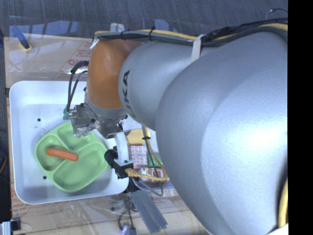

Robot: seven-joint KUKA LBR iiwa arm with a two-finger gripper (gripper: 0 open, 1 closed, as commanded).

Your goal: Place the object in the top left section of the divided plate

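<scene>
A green divided plate (83, 173) lies in the left white bin (29, 111). An orange carrot-like stick (62, 154) rests in the plate's left section. My gripper (84, 126) hangs over the plate's upper right edge, just right of and above the orange stick. The wrist and the big grey arm (205, 111) with its orange band (107, 75) cover the gripper from above.
The arm hides most of the right bin. Cables and a yellow-labelled packet (139, 155) show below the wrist near the divider between the bins. Bare white bin floor lies left of and above the plate.
</scene>
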